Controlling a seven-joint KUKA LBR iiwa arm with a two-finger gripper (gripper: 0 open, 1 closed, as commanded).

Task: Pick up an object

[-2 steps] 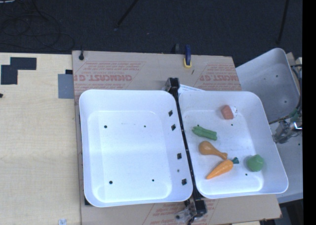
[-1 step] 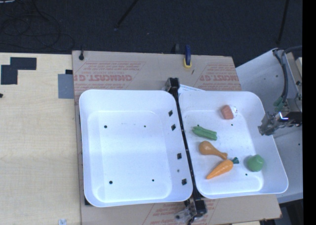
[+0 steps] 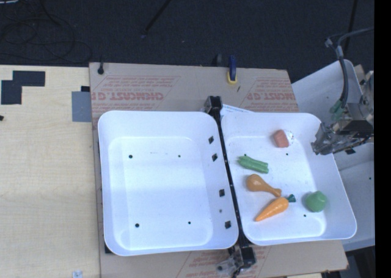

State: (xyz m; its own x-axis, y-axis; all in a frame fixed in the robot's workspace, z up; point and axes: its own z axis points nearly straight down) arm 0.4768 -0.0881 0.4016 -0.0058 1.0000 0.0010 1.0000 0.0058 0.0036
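The right bin (image 3: pixel 333 176) holds several toy foods. A salmon-pink block (image 3: pixel 281 139) lies near its back. A green pod (image 3: pixel 253 164) sits at mid left, with an orange gourd-shaped piece (image 3: pixel 262 184) just below it. An orange carrot (image 3: pixel 273 208) with a green top lies toward the front, and a round green piece (image 3: pixel 316 201) rests at the front right. My gripper (image 3: pixel 325 143) hovers at the bin's right rim, to the right of the pink block and apart from every object. Nothing shows between its fingers.
The left bin (image 3: pixel 107 167) stands beside the right one, with a black clamp strip (image 3: pixel 221 173) running between them. Both rest on a cardboard sheet (image 3: pixel 159 90) on the wooden bench. A blue-and-yellow clip (image 3: pixel 232 70) sits at the cardboard's back edge.
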